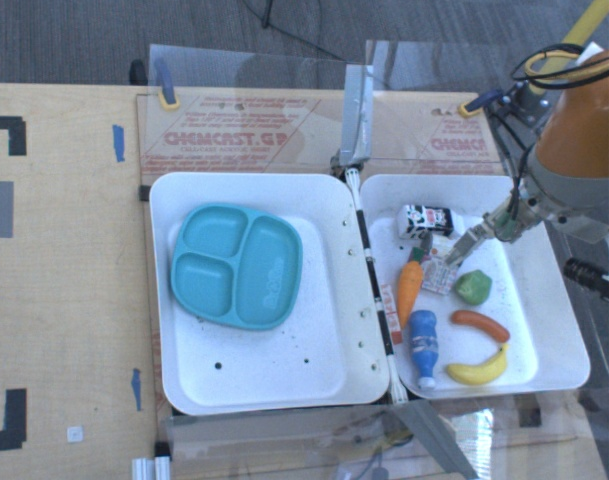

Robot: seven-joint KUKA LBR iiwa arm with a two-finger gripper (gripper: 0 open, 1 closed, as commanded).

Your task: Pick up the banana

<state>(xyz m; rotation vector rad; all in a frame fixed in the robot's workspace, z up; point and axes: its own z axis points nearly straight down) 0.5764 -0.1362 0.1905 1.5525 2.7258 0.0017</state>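
Note:
The yellow banana [481, 368] lies curved at the front of the right bin [554, 298], just below a red sausage [481, 324]. My gripper [457, 253] hangs over the middle of that bin, up and to the left of the banana and well apart from it. Its grey fingers [468, 241] point down-left toward a small clear packet [438, 278]. I see nothing held between them.
The right bin also holds a green pepper [473, 287], an orange carrot [410, 290], a blue bottle [423, 347] and a black-and-white carton [427, 219]. A blue divided plate [237, 266] sits in the left bin [284, 368].

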